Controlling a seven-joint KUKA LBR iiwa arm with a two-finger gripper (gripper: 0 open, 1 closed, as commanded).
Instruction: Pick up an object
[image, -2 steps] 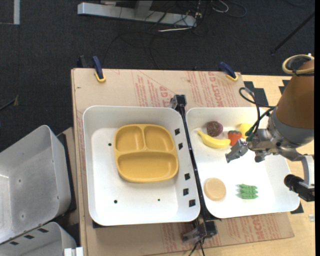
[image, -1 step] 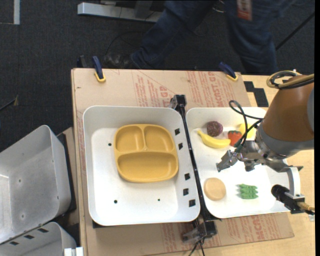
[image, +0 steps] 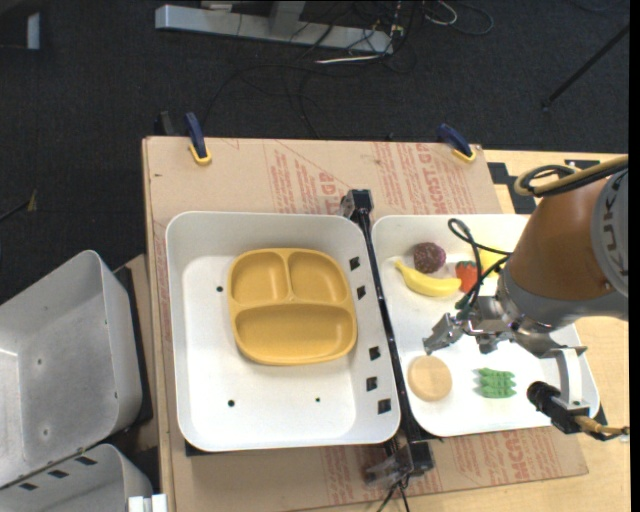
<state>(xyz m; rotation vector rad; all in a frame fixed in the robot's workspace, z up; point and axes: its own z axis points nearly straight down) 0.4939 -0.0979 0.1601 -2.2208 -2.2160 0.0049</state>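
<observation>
1. So, quick rundown: two white bins side by side on a cardboard-covered bench. Left bin (image: 200, 400) carrying a yellow divided plate (image: 292, 305), sitting toward its far edge.
2. Right bin (image: 480, 422) holding all the candidates: banana (image: 428, 280) near the far left corner, dark purple round fruit (image: 430, 256) just behind it and touching or nearly so, something red (image: 466, 270) just beside the banana's right end, partly hidden by a cable. Tan round disc (image: 430, 379) close to the near left corner, green lumpy thing (image: 494, 383) next to it along the near edge.
3. Gripper (image: 447, 333) hanging over the middle of the right bin, between the banana and the tan disc, pointing toward the bin's left wall. Nothing visible between the fingers. Open or closed? Honestly cannot tell from this angle, too small and too cluttered with metal bits.
4. Looks like the approach stage, nothing lifted yet, no obvious target picked.
5. Possible ways to blow it from here:
 - Coming straight down lands on bare bin floor, since the spot underneath sits between items. Empty grab.
 - Going for the disc: flat and low, likely to slide away rather than get pinched.
 - Going for the banana: crowded by the purple fruit and red thing, so easy to shove neighbours around or catch two at once.
 - Curved banana could twist out of a two-finger pinch.
 - Left wall close by, so a finger clipping it seems plausible.
</observation>
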